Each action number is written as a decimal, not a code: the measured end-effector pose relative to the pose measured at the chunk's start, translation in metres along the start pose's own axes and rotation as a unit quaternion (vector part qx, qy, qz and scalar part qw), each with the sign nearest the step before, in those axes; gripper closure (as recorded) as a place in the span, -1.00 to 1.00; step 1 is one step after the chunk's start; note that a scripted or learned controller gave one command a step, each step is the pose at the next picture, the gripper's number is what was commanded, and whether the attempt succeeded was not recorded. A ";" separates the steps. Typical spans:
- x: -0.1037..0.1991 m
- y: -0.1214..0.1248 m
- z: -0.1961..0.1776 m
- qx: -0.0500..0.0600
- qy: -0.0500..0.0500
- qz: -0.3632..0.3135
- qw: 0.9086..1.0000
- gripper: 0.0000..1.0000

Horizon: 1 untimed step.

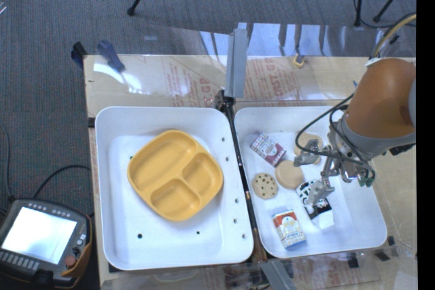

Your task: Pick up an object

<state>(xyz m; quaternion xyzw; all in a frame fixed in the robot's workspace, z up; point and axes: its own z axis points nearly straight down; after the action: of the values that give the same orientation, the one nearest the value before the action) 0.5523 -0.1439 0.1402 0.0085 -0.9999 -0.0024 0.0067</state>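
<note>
I could not tell whether the gripper point(325, 181) was spread or clamped. It hung low over the right bin point(370, 231), directly above a black-and-white carton point(314, 198). Whether they touched was unclear. A plain round cookie point(289, 175) lay just to its left, a chocolate-chip cookie point(264, 185) further left. A red-and-white packet point(267, 149) and an orange-labelled carton point(289, 227) lay nearby. In the left bin point(115, 125) I saw a yellow divided plate point(175, 174).

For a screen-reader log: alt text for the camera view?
The gripper hangs low over the right bin, at a black-and-white item, among a cookie, two cartons and tan discs. The left bin holds a yellow tray.
</note>
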 end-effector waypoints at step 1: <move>0.021 0.040 0.047 0.003 -0.011 0.080 0.997 -1.00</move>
<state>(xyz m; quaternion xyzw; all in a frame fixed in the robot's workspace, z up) 0.5296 -0.1040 0.0936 -0.0714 -0.9974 0.0009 -0.0044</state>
